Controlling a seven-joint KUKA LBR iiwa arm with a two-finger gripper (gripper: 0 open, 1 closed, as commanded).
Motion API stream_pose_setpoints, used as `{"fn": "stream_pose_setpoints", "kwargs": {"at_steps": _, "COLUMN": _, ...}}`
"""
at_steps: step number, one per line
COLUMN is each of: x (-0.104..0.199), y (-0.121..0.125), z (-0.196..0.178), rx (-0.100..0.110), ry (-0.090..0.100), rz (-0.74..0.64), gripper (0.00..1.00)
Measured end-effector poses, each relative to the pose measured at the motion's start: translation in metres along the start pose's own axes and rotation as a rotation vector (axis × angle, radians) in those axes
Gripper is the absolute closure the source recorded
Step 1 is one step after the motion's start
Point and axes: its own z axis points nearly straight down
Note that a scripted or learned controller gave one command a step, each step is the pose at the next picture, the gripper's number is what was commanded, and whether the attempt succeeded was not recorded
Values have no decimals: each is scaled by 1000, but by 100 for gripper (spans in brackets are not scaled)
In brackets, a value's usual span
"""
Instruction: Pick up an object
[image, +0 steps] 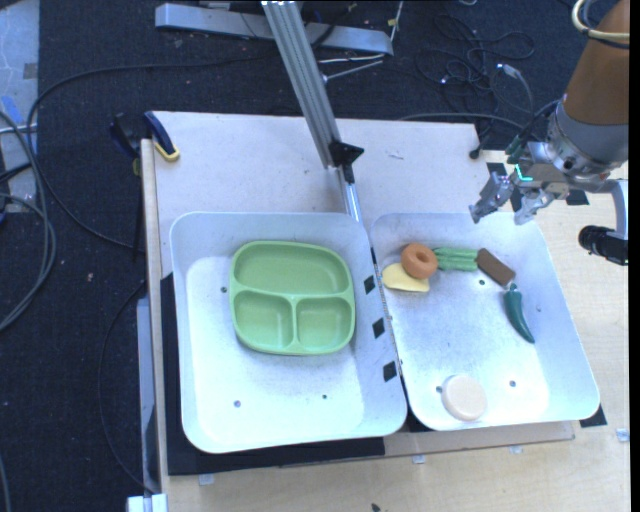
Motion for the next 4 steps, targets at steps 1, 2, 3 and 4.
{"fn": "stream_pose_setpoints", "kwargs": {"at_steps": 1, "x": 0, "y": 1, "z": -1, "rx": -3, "ry": 0, "rz": -1, "gripper": 0}}
{"fn": "stream_pose_setpoints", "kwargs": {"at_steps": 2, "x": 2, "y": 6, "z": 42, "rx": -2, "ry": -1, "rz": -2, "gripper": 0}}
{"fn": "stream_pose_setpoints", "kwargs": {"at_steps": 3, "x": 6, "y": 2, "z": 87, "rx": 2, "ry": 0, "rz": 0, "gripper": 0}}
{"fn": "stream_pose_setpoints", "kwargs": {"at_steps": 4, "x": 6, "y": -3, "z": 149, "rx": 1, "ry": 1, "rz": 1, "gripper": 0}}
